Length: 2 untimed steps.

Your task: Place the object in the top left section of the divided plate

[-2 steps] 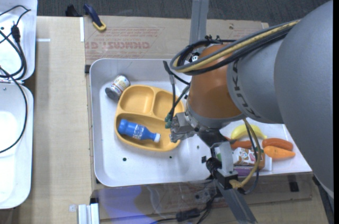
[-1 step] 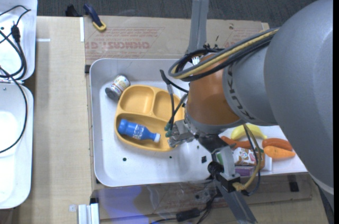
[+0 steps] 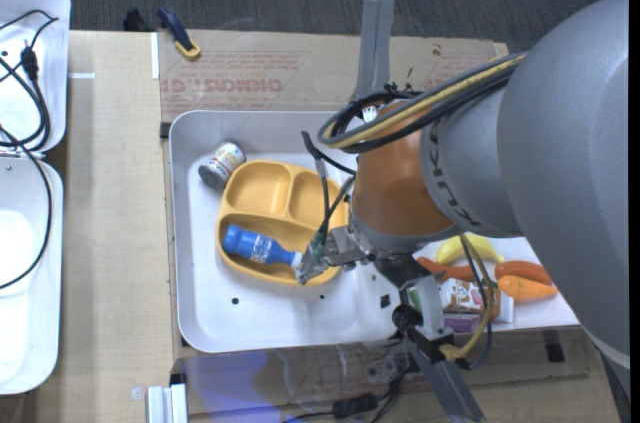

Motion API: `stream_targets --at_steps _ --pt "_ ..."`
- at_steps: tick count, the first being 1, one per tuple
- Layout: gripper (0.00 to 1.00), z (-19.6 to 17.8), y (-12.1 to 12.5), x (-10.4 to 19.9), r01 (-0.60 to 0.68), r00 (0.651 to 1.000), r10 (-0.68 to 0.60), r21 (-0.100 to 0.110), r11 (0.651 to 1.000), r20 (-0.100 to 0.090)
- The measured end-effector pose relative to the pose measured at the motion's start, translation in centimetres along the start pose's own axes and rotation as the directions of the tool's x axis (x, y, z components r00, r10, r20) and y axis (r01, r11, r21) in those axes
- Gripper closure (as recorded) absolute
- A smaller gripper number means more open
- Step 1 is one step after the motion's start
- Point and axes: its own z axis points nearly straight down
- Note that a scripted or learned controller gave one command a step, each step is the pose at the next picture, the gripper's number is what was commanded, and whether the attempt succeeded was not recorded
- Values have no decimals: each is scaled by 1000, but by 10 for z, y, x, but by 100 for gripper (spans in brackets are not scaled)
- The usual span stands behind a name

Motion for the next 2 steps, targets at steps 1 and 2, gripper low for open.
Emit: stream_targets --at_steps 1,2 --pt "100 -8 0 -2 -6 1000 6 3 1000 1" --pt "0 -8 0 -1 -5 1000 5 3 1000 1"
